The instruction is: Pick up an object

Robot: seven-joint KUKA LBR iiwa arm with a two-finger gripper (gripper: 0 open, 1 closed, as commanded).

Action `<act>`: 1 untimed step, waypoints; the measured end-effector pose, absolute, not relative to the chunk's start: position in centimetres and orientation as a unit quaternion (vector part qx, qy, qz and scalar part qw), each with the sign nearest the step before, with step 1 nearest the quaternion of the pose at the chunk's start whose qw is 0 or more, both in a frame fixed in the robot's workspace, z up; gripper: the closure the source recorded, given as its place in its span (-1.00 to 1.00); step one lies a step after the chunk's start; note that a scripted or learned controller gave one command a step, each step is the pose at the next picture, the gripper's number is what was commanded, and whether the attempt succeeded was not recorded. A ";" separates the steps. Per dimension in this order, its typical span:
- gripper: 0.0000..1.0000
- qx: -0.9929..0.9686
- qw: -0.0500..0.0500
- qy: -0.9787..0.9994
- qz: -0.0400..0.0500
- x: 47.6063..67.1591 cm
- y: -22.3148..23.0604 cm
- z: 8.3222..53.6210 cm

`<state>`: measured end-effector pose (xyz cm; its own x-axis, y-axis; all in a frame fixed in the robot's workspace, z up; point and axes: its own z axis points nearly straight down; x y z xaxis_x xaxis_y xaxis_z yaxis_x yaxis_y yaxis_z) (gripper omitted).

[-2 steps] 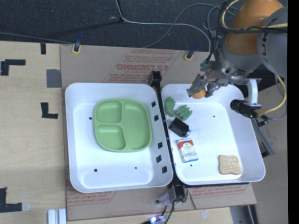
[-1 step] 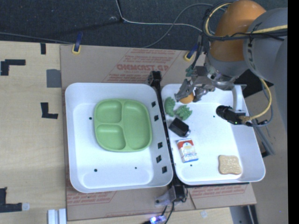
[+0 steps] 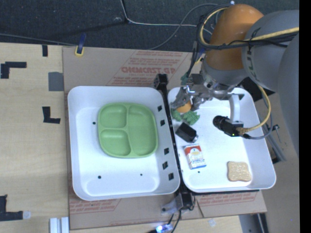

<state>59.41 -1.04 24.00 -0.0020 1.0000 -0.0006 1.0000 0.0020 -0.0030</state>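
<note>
So the gripper (image 3: pixel 183 99) is down in the right bin's (image 3: pixel 257 144) upper left corner, right over an orange-and-green toy (image 3: pixel 186 112), probably the target. Can't tell if the fingers are apart or together. The green divided plate (image 3: pixel 128 129) sits alone in the left bin (image 3: pixel 82 144), out of the way.

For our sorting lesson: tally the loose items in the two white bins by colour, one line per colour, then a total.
Green: 2, the divided plate and a leafy piece
Orange: 1, a small item by the gripper
Black: 1, a block
Red and white: 1, a small box
Tan: 1, a cracker
Total: 6
</note>
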 end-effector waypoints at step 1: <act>1.00 -0.707 0.001 -0.708 0.001 57.5 4.1 22.4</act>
<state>57.54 4.06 22.42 -0.0017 1.0000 -0.0011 1.0000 0.0017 -0.0031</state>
